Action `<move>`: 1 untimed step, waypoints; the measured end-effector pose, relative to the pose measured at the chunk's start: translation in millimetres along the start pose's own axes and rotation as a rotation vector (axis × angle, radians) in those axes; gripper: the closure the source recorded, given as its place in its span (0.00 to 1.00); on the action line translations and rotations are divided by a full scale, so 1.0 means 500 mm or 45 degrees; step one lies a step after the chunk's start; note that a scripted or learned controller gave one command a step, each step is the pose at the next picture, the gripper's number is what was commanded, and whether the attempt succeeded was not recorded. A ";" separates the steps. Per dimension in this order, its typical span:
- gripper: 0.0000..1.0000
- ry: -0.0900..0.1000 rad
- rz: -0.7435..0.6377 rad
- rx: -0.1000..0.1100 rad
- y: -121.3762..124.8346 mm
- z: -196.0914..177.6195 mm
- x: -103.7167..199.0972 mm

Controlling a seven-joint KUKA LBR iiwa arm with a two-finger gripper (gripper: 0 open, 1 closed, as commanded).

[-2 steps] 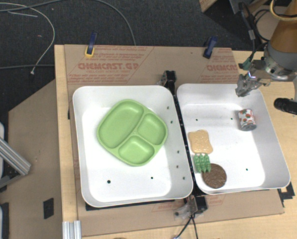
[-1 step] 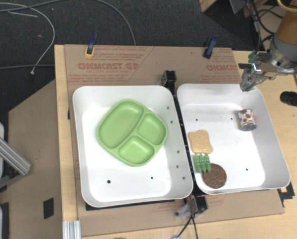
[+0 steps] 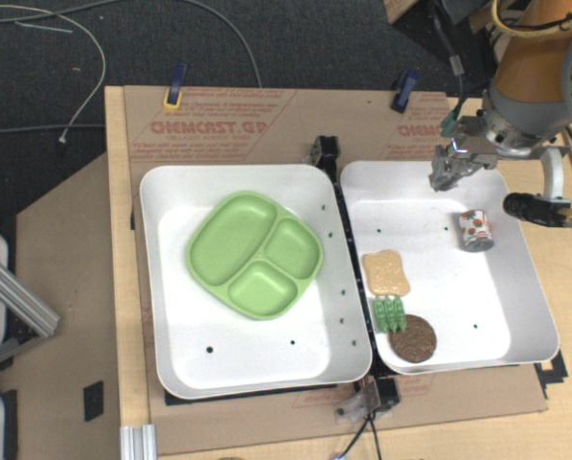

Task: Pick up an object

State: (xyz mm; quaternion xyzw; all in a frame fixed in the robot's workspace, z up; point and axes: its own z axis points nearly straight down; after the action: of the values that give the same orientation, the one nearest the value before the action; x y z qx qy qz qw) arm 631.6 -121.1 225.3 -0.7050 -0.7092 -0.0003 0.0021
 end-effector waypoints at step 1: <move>1.00 0.000 0.001 0.002 -0.047 0.020 0.102</move>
State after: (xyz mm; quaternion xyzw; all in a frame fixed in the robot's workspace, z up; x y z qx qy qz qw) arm 607.8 -70.0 215.6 -0.7053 -0.7089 0.0004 0.0027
